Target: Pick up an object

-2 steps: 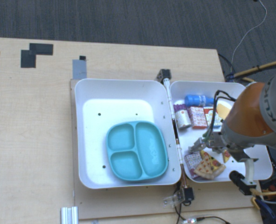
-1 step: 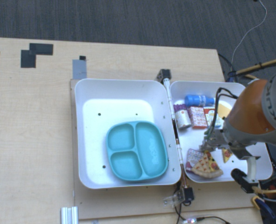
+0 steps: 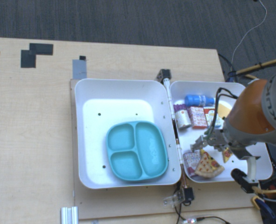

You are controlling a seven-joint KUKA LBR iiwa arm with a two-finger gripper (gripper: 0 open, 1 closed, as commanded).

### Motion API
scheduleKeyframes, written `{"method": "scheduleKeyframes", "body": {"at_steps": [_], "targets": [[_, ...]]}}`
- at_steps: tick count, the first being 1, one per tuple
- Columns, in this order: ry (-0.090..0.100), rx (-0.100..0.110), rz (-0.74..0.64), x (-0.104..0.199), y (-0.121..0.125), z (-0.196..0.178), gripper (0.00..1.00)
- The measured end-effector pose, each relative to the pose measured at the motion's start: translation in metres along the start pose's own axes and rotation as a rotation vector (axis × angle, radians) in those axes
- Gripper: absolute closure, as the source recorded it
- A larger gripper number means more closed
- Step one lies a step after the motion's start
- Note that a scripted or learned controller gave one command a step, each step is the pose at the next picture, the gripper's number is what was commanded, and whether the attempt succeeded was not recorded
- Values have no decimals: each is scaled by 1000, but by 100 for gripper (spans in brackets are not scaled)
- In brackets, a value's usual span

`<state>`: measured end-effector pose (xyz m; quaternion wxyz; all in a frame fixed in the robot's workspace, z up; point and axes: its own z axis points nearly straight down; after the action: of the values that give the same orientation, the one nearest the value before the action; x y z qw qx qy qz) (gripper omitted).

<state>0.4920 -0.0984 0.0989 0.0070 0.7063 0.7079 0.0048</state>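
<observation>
While the arm [image 3: 257,108] is reaching into the right bin [image 3: 264,169] from the right edge, the gripper [image 3: 211,141] is hanging over the bin's middle, just above the pizza slice toy [image 3: 207,166]; whether it is spread or pressed together, cannot tell, and nothing is showing clamped in it.

Pizza slice toy: triangular, tan crust, red and yellow topping, lying flat at the near-left corner of the right bin, touching or overlapping a pale printed packet [image 3: 191,160] on its left.

Other items relative to the right bin: blue bottle [image 3: 198,100] lying along the far wall, red-and-white carton [image 3: 198,117] just nearer than it, small silver can [image 3: 182,119] against the left wall, yellow piece [image 3: 224,109] partly hidden behind the arm.

Room: the right bin is looking crowded at its far and left sides; bare white floor is showing at its near-right part, beside the arm.

Left of the right bin, touching along the shared wall, the left bin [image 3: 89,94] is holding a blue divided plate [image 3: 137,150] at its near-right part, with its far and left floor sitting bare. Tabletop [image 3: 31,139] is lying wide and bare beyond that.
</observation>
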Motion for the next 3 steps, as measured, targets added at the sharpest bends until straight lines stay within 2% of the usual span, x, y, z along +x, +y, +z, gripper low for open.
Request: {"method": "scheduleKeyframes", "body": {"at_steps": [1,2,3], "targets": [[1,-3,-2,1,2,-11,100],[0,-3,-2,1,2,-11,0],[0,7,1,14,-3,12,0]]}}
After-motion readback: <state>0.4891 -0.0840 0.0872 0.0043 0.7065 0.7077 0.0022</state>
